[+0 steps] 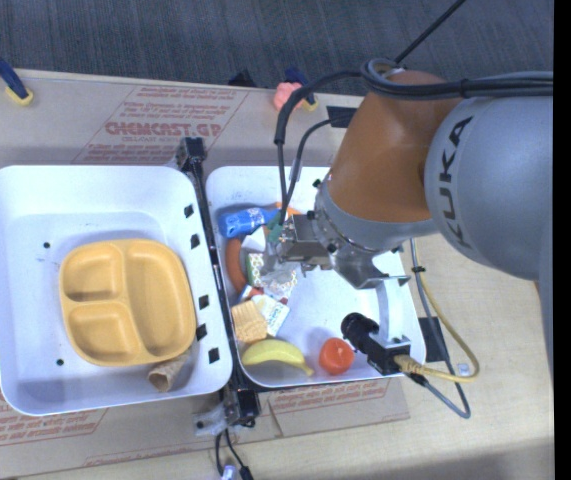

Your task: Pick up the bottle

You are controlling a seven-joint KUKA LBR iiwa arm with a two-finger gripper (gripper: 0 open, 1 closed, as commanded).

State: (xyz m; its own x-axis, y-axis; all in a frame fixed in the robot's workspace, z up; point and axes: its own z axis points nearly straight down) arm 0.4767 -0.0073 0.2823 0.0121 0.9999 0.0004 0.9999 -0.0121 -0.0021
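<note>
Bottle [247,219] lies blue in the right bin [310,368], near its left wall, not lifted. The pincer [283,250] hovers just beside it over the clutter; its grip I cannot tell.

A single fixed camera looks down at a slant from above the tabletop [485,388], close enough that the two shallow white plastic bins [5,268] span most of the frame; the grey-and-orange arm [435,168] enters from the right edge.
</note>
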